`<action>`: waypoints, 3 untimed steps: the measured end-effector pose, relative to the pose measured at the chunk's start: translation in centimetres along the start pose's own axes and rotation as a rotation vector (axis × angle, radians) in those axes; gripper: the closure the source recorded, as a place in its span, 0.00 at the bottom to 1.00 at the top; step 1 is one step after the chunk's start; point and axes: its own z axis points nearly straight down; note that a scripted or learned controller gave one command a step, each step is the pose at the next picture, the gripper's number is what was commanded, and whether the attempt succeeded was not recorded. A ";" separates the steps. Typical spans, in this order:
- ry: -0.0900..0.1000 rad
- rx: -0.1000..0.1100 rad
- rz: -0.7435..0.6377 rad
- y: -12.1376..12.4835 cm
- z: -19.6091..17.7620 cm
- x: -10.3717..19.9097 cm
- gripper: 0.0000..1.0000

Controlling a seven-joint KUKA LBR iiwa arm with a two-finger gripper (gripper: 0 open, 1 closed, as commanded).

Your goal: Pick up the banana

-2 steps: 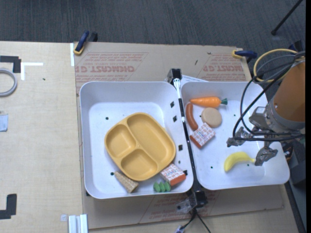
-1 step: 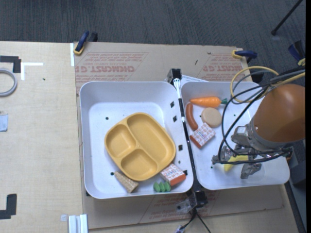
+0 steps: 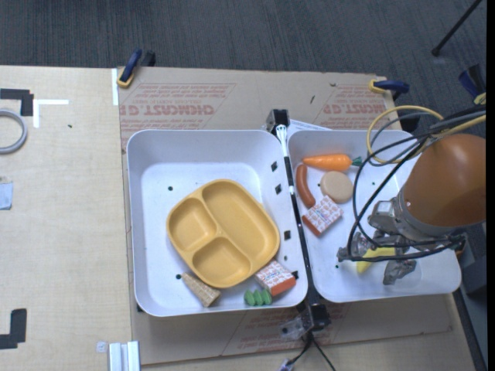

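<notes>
The grey arm with its orange band reaches in from the right and hangs over the right white plastic bin, covering much of that bin's right half. Below the wrist, the two-finger gripper sits low near the bin's front wall. A yellow banana shows as a narrow strip under the gripper hardware, lying roughly crosswise on the bin floor, with a yellow tip poking out at the lower left near the front edge. The gripper's metal parts overlap the banana, and from above it cannot be told whether the tool is spread, pressed together, or pinching the fruit.

The rest of the right bin's contents crowd its left and rear portion: an orange toy carrot near the back wall, a red sausage along the left wall, a round tan biscuit-like disc, and a small red-and-white packet just beside the sausage. Bare white floor lies between these and the banana.

The left white bin holds a yellow divided plastic plate in its centre, with a tan cracker block, a small red-and-white box and a green item packed along the front wall. Black and yellow cables loop from the arm over the right bin's rear.
</notes>
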 end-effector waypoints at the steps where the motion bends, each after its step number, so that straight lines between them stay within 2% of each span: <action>1: 0.000 0.000 0.000 0.0 0.0 0.0 0.00; 3: 0.000 0.000 0.000 0.0 0.0 0.0 0.00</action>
